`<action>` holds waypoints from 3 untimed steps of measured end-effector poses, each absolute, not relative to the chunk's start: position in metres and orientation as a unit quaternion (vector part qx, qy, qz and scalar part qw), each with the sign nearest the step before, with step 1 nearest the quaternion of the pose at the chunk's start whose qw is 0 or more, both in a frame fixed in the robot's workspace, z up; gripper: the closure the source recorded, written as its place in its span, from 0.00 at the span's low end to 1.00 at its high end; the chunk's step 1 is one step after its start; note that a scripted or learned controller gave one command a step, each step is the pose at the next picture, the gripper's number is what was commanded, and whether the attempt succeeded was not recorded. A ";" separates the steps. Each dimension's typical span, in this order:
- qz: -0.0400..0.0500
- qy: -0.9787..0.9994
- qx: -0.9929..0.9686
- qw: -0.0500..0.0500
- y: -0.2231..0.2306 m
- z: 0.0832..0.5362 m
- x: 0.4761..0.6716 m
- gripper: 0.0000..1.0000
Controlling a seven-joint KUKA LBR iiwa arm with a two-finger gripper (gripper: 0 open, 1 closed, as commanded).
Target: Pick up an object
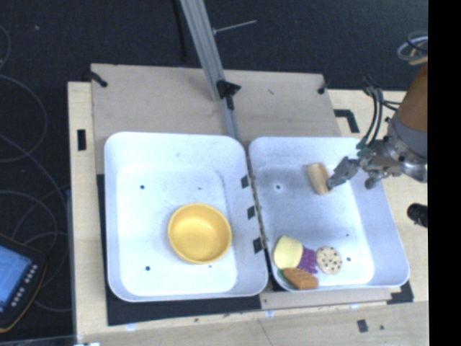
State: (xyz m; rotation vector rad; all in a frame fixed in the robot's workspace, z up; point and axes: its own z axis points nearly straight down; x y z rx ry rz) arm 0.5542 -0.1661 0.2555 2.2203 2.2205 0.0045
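A small tan block (317, 176), stubby and rounded like a cork, lies in the right bin (374, 222) toward its far wall. The gripper (333, 182) is just beside it, touching its right edge; how wide its claw stands, I cannot tell.

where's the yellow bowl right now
The yellow bowl sits in the left bin, toward its lower middle, apart from the items clustered in the right bin.
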 end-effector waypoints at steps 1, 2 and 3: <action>0.002 0.707 0.707 0.001 -0.166 0.256 0.554 0.00; -0.002 0.707 0.707 -0.001 -0.169 0.192 0.555 0.00; -0.002 0.706 0.708 0.000 -0.170 0.150 0.551 0.00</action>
